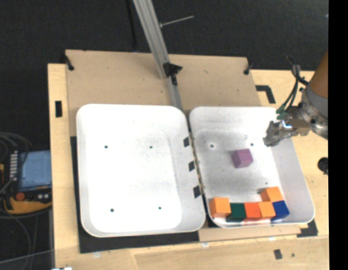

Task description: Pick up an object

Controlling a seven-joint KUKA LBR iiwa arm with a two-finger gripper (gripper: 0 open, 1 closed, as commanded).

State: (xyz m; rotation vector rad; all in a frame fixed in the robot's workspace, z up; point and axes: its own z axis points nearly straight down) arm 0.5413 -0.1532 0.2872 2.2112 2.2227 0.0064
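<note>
- We see a purple cube [242, 158] lying alone mid-right bin [286, 167].
- Orange, green and blue blocks [250, 208] crowd that bin's near edge.
- The gripper [273, 134] hovers by the bin's far right corner; we cannot tell how the jaws stand.

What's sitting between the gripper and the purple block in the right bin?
Nothing: in the camera view, the stretch between the gripper and the purple block is bare white floor of the right bin.

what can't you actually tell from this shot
- Gripper: too small and blurred in the camera view to read its fingers.
- Arm: cut off by the right edge.
- Blocks at the right bin's near wall: packed together, exact count unclear.
</note>
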